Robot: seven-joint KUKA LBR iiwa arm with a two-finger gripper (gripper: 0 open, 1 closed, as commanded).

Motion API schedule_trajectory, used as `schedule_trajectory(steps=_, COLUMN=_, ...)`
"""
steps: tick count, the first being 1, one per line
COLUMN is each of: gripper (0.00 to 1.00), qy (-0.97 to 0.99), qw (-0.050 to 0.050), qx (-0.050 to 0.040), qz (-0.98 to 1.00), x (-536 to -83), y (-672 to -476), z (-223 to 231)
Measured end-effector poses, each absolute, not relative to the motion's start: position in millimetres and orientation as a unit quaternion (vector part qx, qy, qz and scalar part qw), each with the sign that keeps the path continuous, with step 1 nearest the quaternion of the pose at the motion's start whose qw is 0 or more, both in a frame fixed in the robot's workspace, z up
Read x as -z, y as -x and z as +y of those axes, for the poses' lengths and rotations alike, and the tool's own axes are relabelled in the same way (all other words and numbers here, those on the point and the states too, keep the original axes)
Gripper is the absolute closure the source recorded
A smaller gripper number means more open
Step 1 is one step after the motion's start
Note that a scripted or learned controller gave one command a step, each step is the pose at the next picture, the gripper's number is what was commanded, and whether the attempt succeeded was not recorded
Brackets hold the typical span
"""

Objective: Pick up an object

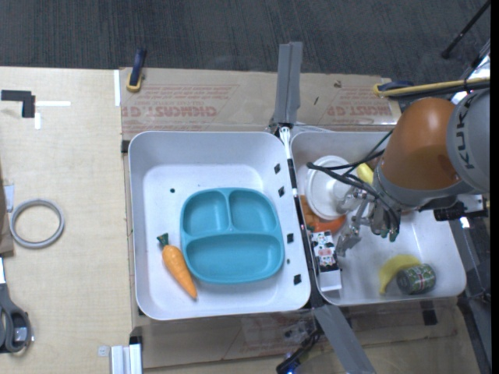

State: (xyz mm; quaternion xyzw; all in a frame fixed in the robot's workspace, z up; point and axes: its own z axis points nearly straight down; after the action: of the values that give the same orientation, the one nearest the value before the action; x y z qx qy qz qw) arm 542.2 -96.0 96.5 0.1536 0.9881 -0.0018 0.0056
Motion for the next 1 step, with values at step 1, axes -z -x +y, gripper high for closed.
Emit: schedule_trajectory(steps=1, gripper=0.00, qy=-0.151, qw=0.005, qx=0.0009, qz=0.988, x=-96.2, y=-570.2, z=-97.5)
